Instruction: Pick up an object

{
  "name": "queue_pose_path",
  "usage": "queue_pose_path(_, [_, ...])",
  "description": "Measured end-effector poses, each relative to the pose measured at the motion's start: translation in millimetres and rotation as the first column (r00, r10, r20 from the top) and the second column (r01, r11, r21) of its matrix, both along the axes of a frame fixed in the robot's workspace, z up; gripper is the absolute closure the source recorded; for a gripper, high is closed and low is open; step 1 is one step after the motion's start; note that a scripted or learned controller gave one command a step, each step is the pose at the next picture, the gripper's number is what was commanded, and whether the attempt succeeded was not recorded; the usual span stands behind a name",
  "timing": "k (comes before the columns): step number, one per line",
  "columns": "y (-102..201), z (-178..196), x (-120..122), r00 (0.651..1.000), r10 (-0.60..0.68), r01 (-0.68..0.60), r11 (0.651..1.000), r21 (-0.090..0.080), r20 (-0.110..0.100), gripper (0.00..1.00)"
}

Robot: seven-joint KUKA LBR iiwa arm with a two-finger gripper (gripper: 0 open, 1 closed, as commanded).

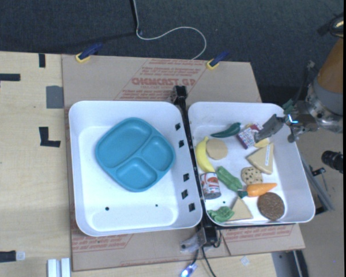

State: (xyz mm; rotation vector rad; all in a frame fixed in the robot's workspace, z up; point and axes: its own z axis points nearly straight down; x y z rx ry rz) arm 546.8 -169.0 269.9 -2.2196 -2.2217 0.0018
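Toy food, a banana (203, 156) at nine o'clock and a cookie (271, 205) at five, is crowding the right bin (304, 180). The hand (284, 124) is hovering at the bin's two o'clock rim, fingers apart, gripping nothing.

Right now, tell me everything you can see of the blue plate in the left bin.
The blue plate is a rounded-square tray of plastic-looking light blue, divided by raised ridges into three compartments. It lies flat, turned diagonally, on the floor of the left bin, toward its upper middle. Nothing rests on it.
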Motion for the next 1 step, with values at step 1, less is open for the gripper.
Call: queue_pose_path(1, [74.6, -35.6, -54.7, 1.000, 0.005, -0.005, 1.000, 0.004, -0.008, 0.00])
